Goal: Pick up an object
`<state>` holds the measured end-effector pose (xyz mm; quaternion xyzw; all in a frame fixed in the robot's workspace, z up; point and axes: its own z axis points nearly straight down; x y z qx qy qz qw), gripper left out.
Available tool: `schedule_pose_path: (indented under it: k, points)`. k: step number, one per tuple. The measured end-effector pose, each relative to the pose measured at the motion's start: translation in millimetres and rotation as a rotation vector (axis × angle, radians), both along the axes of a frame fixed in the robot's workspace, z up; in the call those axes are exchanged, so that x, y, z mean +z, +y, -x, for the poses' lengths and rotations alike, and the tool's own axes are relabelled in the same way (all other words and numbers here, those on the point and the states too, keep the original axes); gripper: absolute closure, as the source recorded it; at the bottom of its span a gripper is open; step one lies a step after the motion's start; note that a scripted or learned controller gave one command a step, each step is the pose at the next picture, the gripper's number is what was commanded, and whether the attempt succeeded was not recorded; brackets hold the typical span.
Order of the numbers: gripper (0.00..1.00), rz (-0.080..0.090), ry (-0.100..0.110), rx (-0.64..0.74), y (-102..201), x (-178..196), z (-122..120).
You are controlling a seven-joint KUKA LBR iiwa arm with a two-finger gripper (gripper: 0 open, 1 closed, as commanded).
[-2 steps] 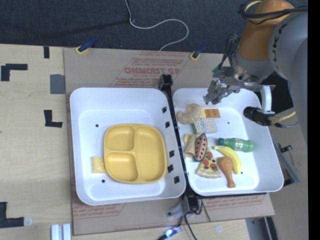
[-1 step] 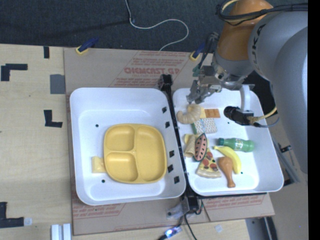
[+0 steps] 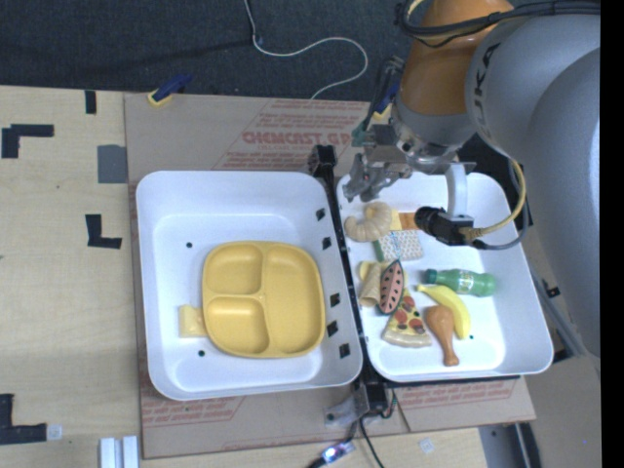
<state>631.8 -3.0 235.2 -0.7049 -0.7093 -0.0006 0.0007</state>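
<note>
The right bin [image 3: 507, 354] holds several toy foods: a beige bread-like piece [image 3: 370, 222], a checked cracker [image 3: 403, 247], a watermelon slice [image 3: 391, 285], a pizza slice [image 3: 406, 328], a banana [image 3: 450, 305], a chicken drumstick [image 3: 441, 331] and a green bottle [image 3: 460, 281]. My gripper [image 3: 368, 184] hangs over the bin's far left corner, just above the beige piece. I see nothing between its fingers. The fingers are dark and small against the bin.
The left bin [image 3: 166, 222] holds a yellow divided plate [image 3: 262, 297] and a pale yellow block [image 3: 189, 321] at its left. A black divider clip [image 3: 324, 160] sits where the bins meet. A white cable [image 3: 292, 47] trails across the dark floor behind.
</note>
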Motion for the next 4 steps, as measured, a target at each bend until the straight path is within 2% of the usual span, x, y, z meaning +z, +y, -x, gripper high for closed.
schedule_pose_path:
  k: [1,2,3,4]
  points:
    - [1.00,0.003,0.003,-0.004,-1,-22,-4]
    - [1.00,0.002,0.001,-0.004,6,-17,-5]
    - [1.00,0.002,0.002,-0.005,-5,-6,7]
    - [1.00,0.003,0.003,-0.005,-11,-11,5]
